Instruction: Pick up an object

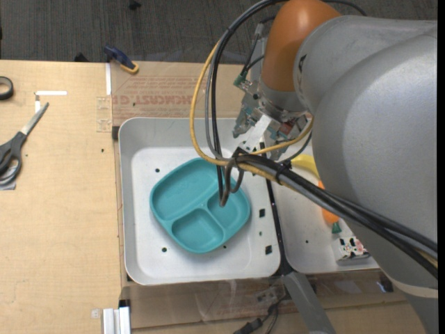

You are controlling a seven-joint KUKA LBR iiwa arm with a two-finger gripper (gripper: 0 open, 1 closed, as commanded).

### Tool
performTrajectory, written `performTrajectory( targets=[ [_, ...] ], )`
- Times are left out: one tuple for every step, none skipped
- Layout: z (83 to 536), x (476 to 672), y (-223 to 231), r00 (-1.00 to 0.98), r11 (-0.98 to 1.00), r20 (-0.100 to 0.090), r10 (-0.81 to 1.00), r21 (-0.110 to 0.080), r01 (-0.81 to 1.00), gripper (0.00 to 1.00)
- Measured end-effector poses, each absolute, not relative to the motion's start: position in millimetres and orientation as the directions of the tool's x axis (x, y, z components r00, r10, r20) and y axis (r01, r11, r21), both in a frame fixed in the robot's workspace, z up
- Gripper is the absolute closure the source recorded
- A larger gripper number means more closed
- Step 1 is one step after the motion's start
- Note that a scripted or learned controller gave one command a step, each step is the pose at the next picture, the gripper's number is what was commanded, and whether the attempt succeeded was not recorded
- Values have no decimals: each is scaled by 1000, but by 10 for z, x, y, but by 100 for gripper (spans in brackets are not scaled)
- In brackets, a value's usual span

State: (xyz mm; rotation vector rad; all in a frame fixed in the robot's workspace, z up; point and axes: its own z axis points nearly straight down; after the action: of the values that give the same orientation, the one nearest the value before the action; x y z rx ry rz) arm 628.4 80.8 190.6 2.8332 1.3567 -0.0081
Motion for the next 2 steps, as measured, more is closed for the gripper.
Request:
performTrajectory(
  targets=[
    [2584, 6218, 1492, 662, -662, -3, 749, 1, 749, 0],
    [2511, 6089, 2269, 827, -827, -3, 563, 1, 563, 0]
  ],
)
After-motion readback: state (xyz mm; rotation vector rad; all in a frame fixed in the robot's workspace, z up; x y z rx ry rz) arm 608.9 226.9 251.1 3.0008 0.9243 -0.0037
